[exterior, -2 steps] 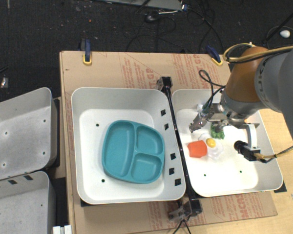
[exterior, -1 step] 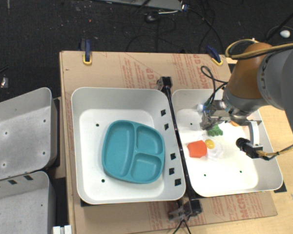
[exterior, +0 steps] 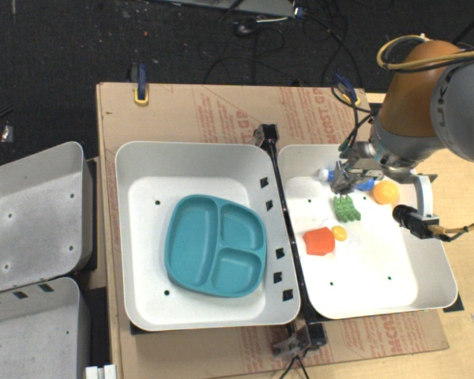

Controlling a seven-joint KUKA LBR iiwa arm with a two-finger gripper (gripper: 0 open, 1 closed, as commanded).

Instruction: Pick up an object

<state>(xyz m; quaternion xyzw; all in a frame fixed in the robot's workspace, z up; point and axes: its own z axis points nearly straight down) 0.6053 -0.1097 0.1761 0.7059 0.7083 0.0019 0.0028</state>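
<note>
While the arm is reaching in from the right, the claw (exterior: 346,181) is hanging over the far part of the right bin (exterior: 395,290), and whether it is apart or together cannot be told from this slant. One green ridged toy (exterior: 347,208) is lying just below the claw, close to it or touching; its long axis is running from the far side toward the near side, tilted slightly. One red block (exterior: 319,242) is sitting nearer the camera and to the left, with one small yellow piece (exterior: 339,232) touching its right edge. One orange ball (exterior: 385,192) is resting right of the claw, next to a small blue item (exterior: 365,185) partly hidden by the wrist. One teal divided plate (exterior: 216,245) is lying in the left bin (exterior: 142,172). Both bins are sitting side by side on the counter (exterior: 221,109).
</note>
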